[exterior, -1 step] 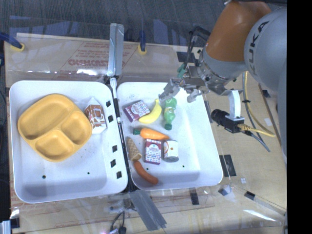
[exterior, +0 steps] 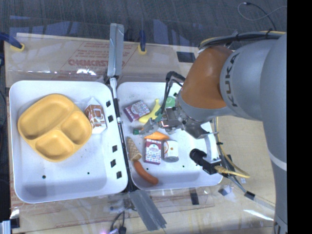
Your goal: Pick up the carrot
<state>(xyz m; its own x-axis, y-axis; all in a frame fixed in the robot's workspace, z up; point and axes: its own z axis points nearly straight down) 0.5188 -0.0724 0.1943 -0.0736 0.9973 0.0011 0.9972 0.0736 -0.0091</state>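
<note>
I see the gripper (exterior: 163, 122) low in the right bin (exterior: 195, 179), just at 12 o'clock of the carrot (exterior: 157, 136); I cannot tell its state. The carrot lies atop the red carton (exterior: 152, 153)

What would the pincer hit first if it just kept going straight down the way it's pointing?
Most likely the carrot, the small orange piece lying directly under the pincer in the right bin. The red carton sits right beside it, and depth is hard to judge from this slanted view.
</note>
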